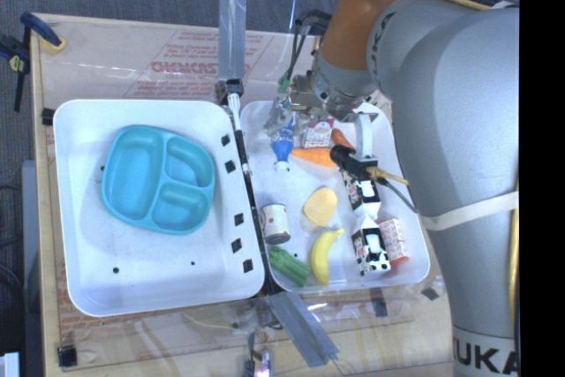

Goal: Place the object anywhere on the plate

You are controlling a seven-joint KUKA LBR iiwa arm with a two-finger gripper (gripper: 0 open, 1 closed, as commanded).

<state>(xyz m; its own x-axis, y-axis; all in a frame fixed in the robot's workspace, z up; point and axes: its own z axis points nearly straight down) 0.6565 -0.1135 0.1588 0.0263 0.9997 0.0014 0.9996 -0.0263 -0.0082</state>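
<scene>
A light blue divided plate [159, 178] lies in the left bin [79, 278] with nothing on it. My gripper [284, 115] hangs low over the far left corner of the right bin [415, 265], well to the right of the plate. Directly below it a small blue and white bottle [282, 147] lies on the bin floor. An orange carrot [311, 156] lies just right of the bottle. The wrist and its cables hide whatever sits under the gripper body.
The right bin also holds a yellow lemon [320, 206], a banana [324, 254], a green vegetable [290, 265], a small can [275, 223], a cow-patterned carton [371, 247] and a small red and white packet [316, 135]. A ridge with black clips [238, 190] divides the bins.
</scene>
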